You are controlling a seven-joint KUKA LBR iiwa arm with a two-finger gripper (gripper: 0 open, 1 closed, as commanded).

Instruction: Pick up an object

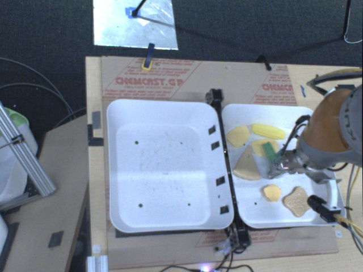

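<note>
Pincer (pixel 276 164) low in the right bin, among the food-shaped pieces at middle right of the frame.

Whether its tips are apart or together I cannot tell; they blur into a green piece (pixel 267 151) and a yellow block (pixel 262 147) just beside them. Around it lie a pale wedge (pixel 247 166) to the left, a corn cob (pixel 268 131) above, a yellow chip-like piece (pixel 238 135) to the upper left, a small orange lump (pixel 272 193) below, and a tan cookie-like piece (pixel 296 201) to the lower right. The right bin (pixel 245 216) sits touching the left bin (pixel 164 169) on the surface (pixel 187 78). My judgement: the arm is at the reach-and-grasp step; next it must close squarely on one piece, likely the green or yellow one, then lift straight up.
</note>
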